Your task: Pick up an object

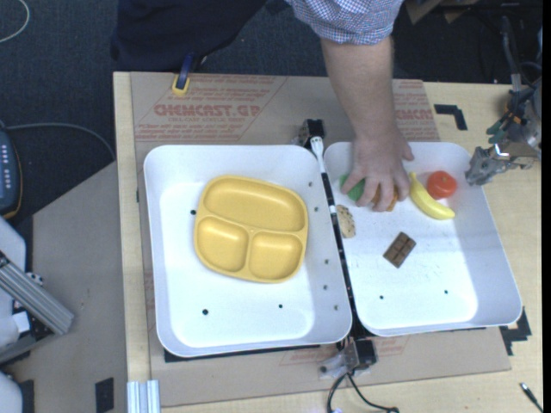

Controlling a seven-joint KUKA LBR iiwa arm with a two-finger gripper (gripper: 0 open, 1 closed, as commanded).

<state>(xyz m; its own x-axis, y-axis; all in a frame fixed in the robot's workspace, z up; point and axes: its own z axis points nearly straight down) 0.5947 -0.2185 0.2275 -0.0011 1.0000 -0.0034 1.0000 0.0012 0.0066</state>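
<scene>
Meanwhile, tool (pixel 487 165) hovering at right bin's (pixel 482 312) edge (grip state unclear), person's hand (pixel 379 172) on food.

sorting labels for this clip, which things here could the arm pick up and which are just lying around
For the job: banana, tomato, chocolate piece, cookie, green item under the person's hand, the claw.

Just lying about: yellow divided plate, yellow clip, cardboard sheet.

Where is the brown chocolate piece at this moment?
The chocolate piece lies in the right bin, near its middle. It sits below the banana and to the right of the cookie, touching neither.
</scene>
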